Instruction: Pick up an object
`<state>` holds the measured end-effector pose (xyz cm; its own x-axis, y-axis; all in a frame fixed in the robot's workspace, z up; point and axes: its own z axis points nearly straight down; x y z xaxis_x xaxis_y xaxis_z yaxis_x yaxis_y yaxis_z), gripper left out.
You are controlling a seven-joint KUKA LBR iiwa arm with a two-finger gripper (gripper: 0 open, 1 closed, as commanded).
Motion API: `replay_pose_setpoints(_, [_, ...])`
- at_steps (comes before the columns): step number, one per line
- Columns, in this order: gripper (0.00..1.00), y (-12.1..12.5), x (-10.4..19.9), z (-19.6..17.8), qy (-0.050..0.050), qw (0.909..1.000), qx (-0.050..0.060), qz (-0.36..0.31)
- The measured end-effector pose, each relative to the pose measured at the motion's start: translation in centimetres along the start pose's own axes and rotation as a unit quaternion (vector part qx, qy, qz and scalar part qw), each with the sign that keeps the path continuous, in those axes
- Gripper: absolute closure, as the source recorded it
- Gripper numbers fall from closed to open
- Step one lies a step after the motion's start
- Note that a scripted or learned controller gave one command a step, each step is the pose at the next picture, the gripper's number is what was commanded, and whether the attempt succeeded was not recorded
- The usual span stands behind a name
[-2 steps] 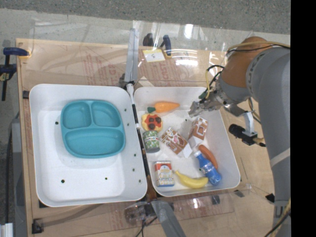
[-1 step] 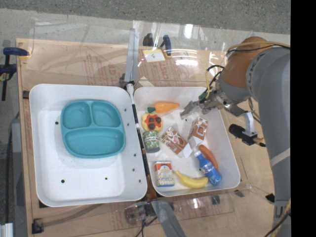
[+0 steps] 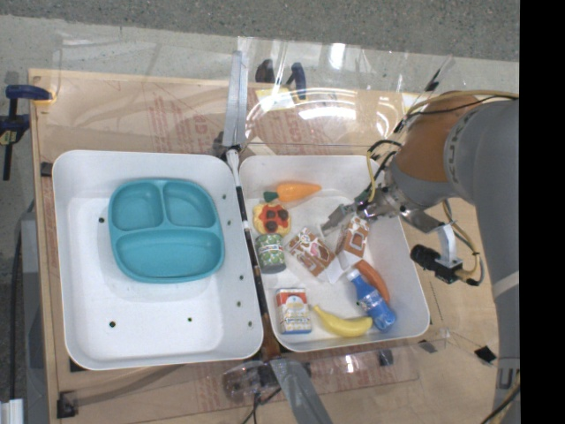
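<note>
Objects for picking fill the right bin [image 3: 415,272], and we take that bin as our landmark. At its near edge we see a yellow banana [image 3: 342,323], with a small red and white carton [image 3: 294,311] at the near left corner. Just right of the banana, by the bin's near right corner, lies a blue bottle [image 3: 374,304], and a red-orange sausage [image 3: 374,277] touches it on the far side.

Toward the bin's middle we see a brown and white packet [image 3: 309,251], and beside it, against the left wall, a green jar [image 3: 271,250]. A second brown packet [image 3: 355,236] lies just right of the first, right under the pincer. Farther along the left wall sits a yellow toy with dark red dots [image 3: 271,215], and beyond that, near the bin's far side, an orange carrot [image 3: 296,191].

The pincer [image 3: 353,215] reaches in from the bin's right side, low over the second packet, right of centre. We see its fingers spread apart, one pointing left toward the middle and one down at the packet, with nothing clamped between them.

Left of this bin stands the left bin [image 3: 79,307], holding a teal divided plate [image 3: 166,230] in its far half. Both bins rest on the table [image 3: 132,113], whose far part lies under clear plastic sheet [image 3: 318,87].
</note>
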<state>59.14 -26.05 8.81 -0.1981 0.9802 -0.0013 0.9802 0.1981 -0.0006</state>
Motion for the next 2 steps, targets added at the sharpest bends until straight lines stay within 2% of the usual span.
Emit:
replay_pose_setpoints(1, [1.00, 0.01, -0.23, -1.21, -0.002, 1.0000, -0.001, -0.001])
replay_pose_setpoints(2, [0.00, -0.01, -0.23, -1.20, -0.002, 1.0000, -0.001, -0.001])
